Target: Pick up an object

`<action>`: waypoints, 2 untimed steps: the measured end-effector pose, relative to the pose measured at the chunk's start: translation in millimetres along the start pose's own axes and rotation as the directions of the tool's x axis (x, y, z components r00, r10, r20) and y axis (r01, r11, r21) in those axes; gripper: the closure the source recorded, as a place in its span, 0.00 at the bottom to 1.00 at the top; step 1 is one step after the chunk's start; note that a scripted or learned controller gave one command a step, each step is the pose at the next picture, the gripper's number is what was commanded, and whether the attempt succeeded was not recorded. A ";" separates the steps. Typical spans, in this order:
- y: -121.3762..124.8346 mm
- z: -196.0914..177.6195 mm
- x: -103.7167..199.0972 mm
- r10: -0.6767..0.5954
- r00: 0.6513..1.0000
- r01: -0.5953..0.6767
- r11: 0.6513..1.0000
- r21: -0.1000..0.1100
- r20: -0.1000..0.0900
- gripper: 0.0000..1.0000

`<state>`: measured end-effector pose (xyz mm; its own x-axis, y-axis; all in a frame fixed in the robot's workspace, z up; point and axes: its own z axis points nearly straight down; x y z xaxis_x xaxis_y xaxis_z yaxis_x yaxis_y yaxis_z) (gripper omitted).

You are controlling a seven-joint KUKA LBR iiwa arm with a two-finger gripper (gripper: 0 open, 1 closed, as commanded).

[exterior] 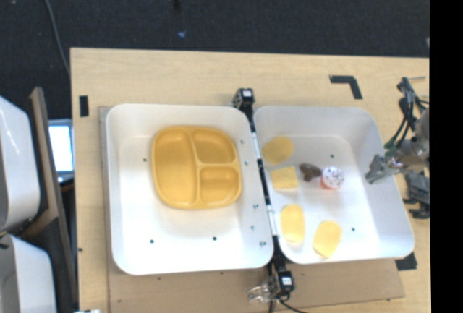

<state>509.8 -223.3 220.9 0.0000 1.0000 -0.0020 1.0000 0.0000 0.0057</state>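
The right bin point(362, 132) holds several flat yellow pieces: a round one point(278, 149), a square one point(285, 178) and two ovals point(293, 223) point(327, 238). Among them lie a small brown object point(311, 172) and a small white and pink object point(332, 178). My gripper point(380, 168) hangs at the bin's right rim, right of the white and pink object and apart from everything in the bin. Nothing is visibly in it.
A yellow divided plate point(196, 166) lies in the left bin point(123, 232). A black divider with clips point(259, 174) runs between the bins. Cables and arm parts point(412, 152) crowd the right edge. White equipment point(22, 174) stands left of the bench.
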 end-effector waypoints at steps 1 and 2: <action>17.9 1.6 39.1 -0.003 1.000 0.003 1.000 0.005 -0.002 1.00; 30.2 4.6 89.8 -0.004 1.000 0.004 1.000 0.004 -0.003 1.00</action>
<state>540.0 -133.5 216.3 -0.0041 1.0000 0.0009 1.0000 0.0041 0.0012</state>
